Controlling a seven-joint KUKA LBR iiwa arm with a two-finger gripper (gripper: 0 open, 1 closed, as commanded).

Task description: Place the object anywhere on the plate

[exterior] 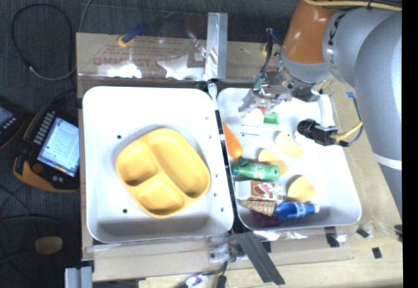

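The plate (163, 170) is yellow, with rounded corners and three compartments, and lies flat in the middle of the left bin (104, 110), turned at a slant to its walls. The objects lie in the right bin (339, 169): an orange carrot (232, 141) against its left wall, a green bottle (256, 170) on its side near the middle, pale yellow pieces (288, 144) beside it, and a blue bottle (295, 209) with a cone-shaped thing (258, 204) along the near edge.
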